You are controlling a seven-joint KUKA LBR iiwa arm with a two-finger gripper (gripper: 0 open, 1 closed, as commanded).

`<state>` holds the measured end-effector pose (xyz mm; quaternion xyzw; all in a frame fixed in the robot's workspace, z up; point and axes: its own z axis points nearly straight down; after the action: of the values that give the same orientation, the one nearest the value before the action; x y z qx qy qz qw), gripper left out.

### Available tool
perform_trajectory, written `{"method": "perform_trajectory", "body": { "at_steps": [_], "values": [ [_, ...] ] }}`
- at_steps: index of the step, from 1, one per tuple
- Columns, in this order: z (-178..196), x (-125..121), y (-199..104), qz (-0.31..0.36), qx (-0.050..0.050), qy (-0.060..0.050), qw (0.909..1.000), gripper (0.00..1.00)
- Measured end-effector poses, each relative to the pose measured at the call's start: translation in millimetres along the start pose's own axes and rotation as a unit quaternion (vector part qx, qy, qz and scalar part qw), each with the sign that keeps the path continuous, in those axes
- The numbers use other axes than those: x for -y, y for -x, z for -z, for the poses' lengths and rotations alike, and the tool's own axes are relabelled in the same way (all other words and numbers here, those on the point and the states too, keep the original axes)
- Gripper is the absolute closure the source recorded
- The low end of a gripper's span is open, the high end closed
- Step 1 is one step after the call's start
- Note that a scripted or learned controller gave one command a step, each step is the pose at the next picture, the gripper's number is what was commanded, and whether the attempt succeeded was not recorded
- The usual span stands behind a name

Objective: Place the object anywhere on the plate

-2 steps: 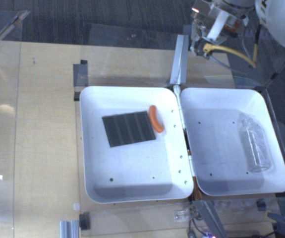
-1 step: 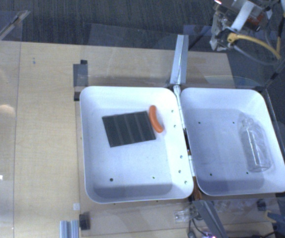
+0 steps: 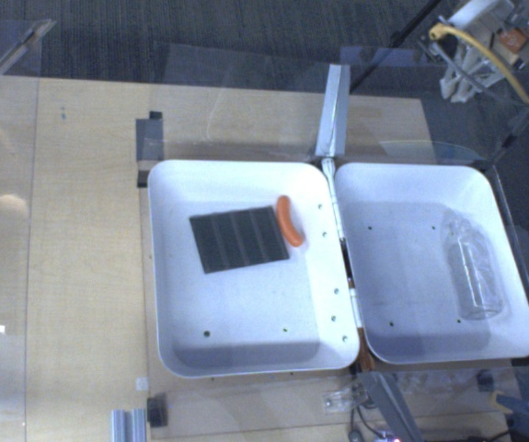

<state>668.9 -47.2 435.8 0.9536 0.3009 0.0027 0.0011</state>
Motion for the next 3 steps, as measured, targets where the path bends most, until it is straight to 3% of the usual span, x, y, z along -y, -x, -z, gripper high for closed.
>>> {"method": "perform_trajectory", "body": {
  "at_steps": [1, 2, 3],
  "values": [
    [-0.5, -44.0, 45.9, -0.063, 0.001, -0.001, 0.998, 1.0],
    [0.2, -88.8, 83.2, -0.168, 0.0, 0.001, 0.9858, 1.0],
    [0.1, -123.1, 99.4, -0.125, 0.0, 0.001, 0.9922, 1.0]
  ]
}}
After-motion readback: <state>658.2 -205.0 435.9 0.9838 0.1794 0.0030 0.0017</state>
